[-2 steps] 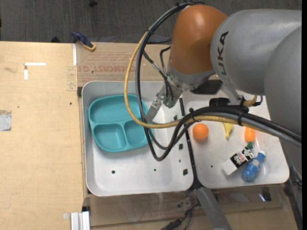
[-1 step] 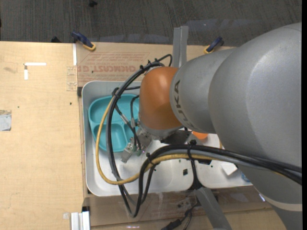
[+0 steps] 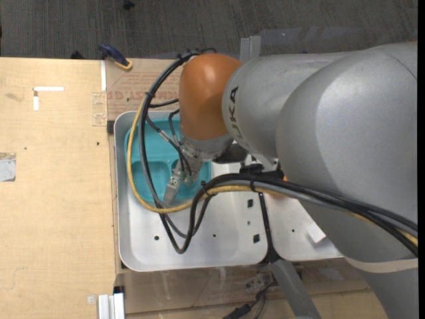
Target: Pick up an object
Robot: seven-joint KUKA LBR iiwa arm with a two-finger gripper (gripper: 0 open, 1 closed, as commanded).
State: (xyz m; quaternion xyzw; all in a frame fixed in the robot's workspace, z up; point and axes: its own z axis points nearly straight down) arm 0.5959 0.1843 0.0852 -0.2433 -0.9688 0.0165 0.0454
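White left bin (image 3: 133,244) holds a teal tray (image 3: 149,161) — long axis running near-to-far; finger state unclear.

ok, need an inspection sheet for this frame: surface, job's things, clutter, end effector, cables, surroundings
surface: two shallow white bins; the left bin shows bare floor near the camera, the right bin is largely covered by the arm.
job's things: teal tray-like object in the far part of the left bin, partly hidden by the wrist.
clutter: small white piece in the right bin.
end effector: end effector low over the teal object; grasp cannot be judged.
cables: yellow cable and black cable loop from the wrist over the left bin.
surroundings: wooden board to the left, blue-and-yellow clamp at its far edge, dark carpet beyond.
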